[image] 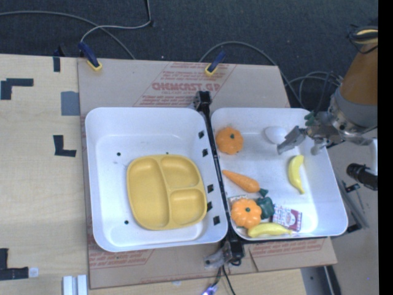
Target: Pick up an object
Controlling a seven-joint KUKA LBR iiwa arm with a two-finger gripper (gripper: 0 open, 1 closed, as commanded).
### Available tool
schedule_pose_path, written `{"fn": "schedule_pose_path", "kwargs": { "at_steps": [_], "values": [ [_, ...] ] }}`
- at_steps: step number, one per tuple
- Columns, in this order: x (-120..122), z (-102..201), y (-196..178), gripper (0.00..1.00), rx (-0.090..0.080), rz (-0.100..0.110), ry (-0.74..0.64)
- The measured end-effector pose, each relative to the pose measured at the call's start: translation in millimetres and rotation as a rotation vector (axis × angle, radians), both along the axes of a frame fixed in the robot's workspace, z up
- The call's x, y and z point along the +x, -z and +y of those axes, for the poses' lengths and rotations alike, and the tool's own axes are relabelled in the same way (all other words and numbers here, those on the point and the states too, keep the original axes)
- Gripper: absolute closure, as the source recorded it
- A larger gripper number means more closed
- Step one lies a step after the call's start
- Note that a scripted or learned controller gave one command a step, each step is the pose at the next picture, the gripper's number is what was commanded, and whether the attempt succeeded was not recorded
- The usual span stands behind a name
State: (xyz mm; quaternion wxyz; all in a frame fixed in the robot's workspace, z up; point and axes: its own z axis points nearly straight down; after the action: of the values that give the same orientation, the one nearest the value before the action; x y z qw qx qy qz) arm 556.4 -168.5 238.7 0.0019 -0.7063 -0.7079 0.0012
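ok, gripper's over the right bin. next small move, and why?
Probably lower toward the banana: the gripper hangs open just above it, holding nothing, and the banana lies apart from the carrot and egg, so it looks like the clearest target.

Right bin's (328,183) middle lies open between carrot (241,180) and banana (296,173).

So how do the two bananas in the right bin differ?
The upper banana lies roughly up-down in the view, alone on bare bin floor near the gripper. The lower banana lies roughly sideways at the front wall, crowded against the small pumpkin and a packet. Both are yellow, curved and similar in size.
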Motion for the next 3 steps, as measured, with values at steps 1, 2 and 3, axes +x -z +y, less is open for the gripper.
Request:
{"fn": "schedule_pose_path", "kwargs": {
  "at_steps": [1,2,3],
  "values": [
    [9,70,148,0.0,0.0,0.0,0.0],
    [-12,70,153,0.0,-0.003,-0.013,-0.001],
    [-11,73,153,0.0,-0.005,-0.011,0.002]
  ]
}}
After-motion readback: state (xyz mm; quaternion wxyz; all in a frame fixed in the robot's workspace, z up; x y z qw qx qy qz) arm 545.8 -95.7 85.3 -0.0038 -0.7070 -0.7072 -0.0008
